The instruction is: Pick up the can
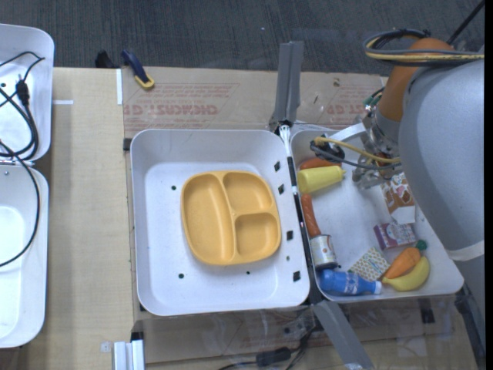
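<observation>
Arm over right bin; can (321, 248) at bin's left wall.
Tool (368, 168) state unclear; neighbouring bottle (348, 284) risks a mistaken grasp.

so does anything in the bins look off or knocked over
Nothing is spilled or broken. The can lies on its side against the right bin's left wall, crowded between an orange tube and a blue bottle. The yellow divided plate sits slightly askew in the left bin.
</observation>
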Available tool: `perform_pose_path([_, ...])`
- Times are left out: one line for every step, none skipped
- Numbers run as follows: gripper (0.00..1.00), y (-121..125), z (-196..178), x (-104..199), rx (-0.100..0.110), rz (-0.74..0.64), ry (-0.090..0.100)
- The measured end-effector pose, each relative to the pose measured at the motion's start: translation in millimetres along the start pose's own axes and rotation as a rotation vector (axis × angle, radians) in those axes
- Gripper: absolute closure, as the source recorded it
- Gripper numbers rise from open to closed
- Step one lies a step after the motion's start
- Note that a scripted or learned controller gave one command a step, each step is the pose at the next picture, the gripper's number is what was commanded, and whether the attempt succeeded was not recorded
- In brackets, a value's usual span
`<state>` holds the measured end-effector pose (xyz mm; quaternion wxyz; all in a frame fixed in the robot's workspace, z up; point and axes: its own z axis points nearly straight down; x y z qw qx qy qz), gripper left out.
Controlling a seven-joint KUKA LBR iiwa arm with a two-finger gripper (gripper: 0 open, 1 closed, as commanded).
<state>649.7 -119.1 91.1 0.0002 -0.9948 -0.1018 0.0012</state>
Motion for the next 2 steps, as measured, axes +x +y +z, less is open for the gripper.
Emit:
perform_pose_path([0.00,20,-1,-1,0.000,0.004,0.000])
perform_pose_path([0.00,-34,0,-41,0.001,0.005,-0.001])
